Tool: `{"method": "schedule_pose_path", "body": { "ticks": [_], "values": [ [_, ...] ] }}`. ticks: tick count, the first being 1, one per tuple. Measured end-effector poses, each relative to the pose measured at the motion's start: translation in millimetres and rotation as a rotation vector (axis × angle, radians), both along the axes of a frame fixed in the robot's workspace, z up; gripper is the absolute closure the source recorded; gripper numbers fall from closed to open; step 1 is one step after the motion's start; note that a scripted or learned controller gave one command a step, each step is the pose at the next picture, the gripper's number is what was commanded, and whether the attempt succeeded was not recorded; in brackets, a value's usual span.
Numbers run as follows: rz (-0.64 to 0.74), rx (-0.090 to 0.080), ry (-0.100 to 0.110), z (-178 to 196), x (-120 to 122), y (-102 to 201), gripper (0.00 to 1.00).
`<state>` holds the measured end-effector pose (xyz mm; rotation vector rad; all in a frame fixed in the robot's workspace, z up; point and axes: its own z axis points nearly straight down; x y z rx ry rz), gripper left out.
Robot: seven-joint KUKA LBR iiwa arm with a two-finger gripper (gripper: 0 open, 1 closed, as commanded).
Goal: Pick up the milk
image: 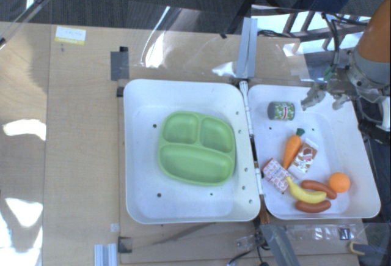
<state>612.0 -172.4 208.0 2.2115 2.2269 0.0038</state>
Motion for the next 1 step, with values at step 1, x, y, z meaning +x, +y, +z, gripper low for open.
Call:
{"method": "schedule_pose_path", "body": {
  "ticks": [1],
  "values": [
    [0.088,-0.002,-0.007,-120.2,-45.4,-12.1,0.00]
  ]
}}
